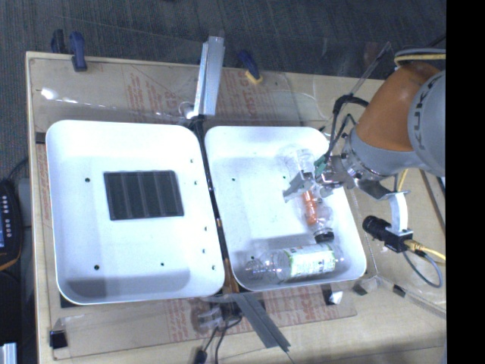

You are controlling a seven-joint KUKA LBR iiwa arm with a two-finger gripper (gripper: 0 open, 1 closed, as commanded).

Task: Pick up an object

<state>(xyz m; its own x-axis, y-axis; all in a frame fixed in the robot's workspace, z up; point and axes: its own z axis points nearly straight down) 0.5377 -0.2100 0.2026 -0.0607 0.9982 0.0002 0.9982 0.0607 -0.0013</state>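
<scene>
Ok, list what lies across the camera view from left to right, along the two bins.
Left bin → dark ribbed panel lying in it → right bin → clear plastic bottle lying along its near wall → small bottle with orange contents → gripper → grey arm with orange band.

A clear plastic bottle [297, 263] with a pale label lies on its side along the near wall of the right bin [242, 203]; a smaller clear bottle [314, 207] with orange contents lies just above it.

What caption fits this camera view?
Robot arm reaches over the right bin holding clear bottles.
</scene>
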